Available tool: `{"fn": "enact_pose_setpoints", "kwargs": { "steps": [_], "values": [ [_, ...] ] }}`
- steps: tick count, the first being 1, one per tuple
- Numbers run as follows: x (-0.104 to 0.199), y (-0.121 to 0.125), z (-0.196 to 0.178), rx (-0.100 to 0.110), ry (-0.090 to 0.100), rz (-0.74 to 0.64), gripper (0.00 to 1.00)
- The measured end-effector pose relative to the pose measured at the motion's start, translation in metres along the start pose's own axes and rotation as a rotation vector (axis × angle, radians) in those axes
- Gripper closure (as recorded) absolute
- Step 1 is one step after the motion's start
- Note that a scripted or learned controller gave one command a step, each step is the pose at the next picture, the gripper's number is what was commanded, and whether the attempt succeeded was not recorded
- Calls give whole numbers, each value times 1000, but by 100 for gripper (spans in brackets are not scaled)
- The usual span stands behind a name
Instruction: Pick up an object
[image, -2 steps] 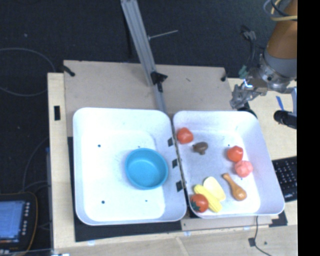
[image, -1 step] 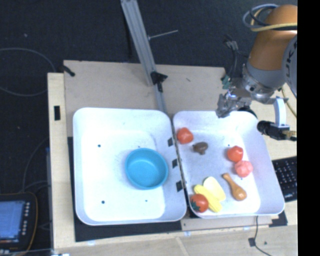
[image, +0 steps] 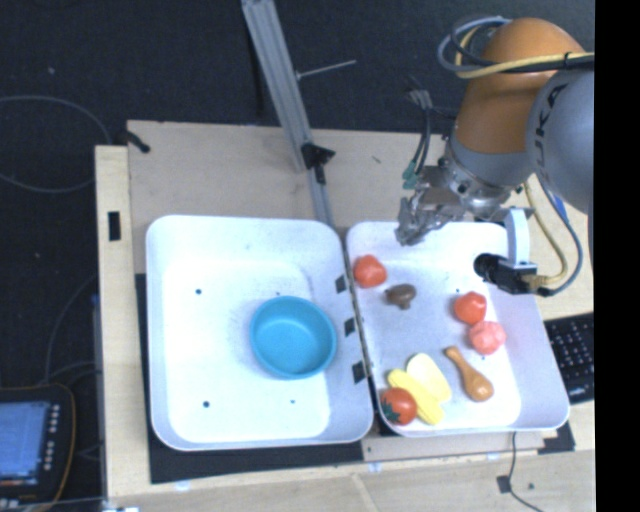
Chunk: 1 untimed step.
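Nearest edge, right bin (image: 540, 400): a small red tomato-like piece (image: 399, 405) lies in the near left corner, touching a pale yellow banana-like piece (image: 424, 385) just beside it.
Orange-brown piece (image: 470, 373): shaped like a drumstick or small gourd, it lies to the right of the yellow one, close but apart, with its narrow end pointing up and left.
Left bin (image: 180, 300): a round blue bowl (image: 291, 336) sits upright a little right of the middle, near the wall shared with the right bin.
Pink piece (image: 488, 337): rounded, on the right side of the right bin, touching or nearly touching a red piece (image: 469, 307) just above it.
Brown piece (image: 401, 295): small and dark, near the middle of the right bin, apart from everything else.
Red-orange piece (image: 369, 270): rounded, toward the far left of the right bin, just beside the shared wall.
My claw (image: 412, 232): it hangs over the far edge of the right bin, tips pointing down, above and to the right of the red-orange piece. Nothing shows between my fingers, which look close together; how far apart they stand I cannot tell.
My arm (image: 520, 90): grey with an orange band, it comes in from the right over the far corner of the bench (image: 220, 170).
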<state>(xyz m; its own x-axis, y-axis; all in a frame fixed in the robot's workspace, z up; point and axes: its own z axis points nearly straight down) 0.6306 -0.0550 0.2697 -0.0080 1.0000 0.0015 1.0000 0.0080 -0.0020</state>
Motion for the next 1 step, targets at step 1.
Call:
{"fn": "enact_pose_setpoints", "kwargs": {
  "steps": [1],
  "values": [
    [42,-27,9,2,-1,1,100]
  ]
}}
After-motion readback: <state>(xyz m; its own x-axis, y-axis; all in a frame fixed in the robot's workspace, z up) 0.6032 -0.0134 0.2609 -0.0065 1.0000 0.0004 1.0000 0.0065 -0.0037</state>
